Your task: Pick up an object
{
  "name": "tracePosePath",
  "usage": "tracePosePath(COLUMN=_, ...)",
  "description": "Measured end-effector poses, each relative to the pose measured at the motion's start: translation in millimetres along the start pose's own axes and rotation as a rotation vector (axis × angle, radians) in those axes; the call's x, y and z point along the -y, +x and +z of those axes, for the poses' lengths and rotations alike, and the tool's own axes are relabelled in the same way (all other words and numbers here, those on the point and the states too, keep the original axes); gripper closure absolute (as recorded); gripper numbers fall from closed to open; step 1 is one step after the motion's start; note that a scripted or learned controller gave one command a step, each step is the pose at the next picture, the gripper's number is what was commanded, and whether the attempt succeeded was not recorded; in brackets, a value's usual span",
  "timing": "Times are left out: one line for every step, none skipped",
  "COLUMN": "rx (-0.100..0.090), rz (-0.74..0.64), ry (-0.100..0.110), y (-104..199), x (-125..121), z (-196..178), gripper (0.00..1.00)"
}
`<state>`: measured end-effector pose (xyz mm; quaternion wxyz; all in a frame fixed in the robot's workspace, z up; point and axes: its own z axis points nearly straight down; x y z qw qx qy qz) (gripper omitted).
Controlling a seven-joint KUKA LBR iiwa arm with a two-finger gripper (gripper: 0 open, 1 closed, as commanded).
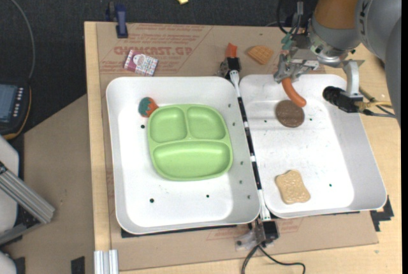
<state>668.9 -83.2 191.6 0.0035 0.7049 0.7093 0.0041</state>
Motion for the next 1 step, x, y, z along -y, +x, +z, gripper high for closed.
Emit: tracePosePath(rx=-0.003, rz=0.001, ry=0.015, y=67.1, x=84.8, z=-26.9, gripper=1.00)
